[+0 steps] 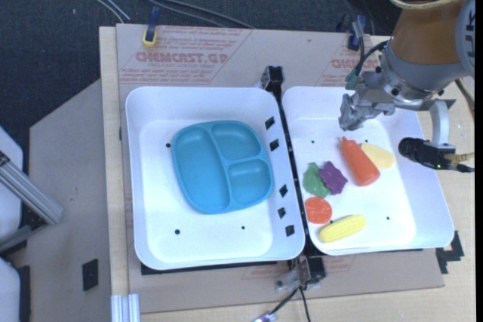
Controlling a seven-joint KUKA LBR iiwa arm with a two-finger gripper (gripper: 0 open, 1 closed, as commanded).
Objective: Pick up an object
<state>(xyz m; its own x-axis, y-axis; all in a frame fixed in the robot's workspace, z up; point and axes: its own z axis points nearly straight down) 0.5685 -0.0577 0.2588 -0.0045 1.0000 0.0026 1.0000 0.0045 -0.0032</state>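
Corn cob (343,227) lengthwise left-right

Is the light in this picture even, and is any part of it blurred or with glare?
Camera view: light is even and soft, shadows faint; the white bins look bright but keep detail; the blue tray and toy food are sharp; the gripper is slightly soft.

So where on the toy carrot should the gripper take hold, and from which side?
Judging from the view, across the thick orange middle of the carrot, coming straight down. It lies flat, long axis running from the bin's far side toward the near. The yellow piece crowds its right flank, so the gripper might better close nearer the lower end, where both sides look freer.
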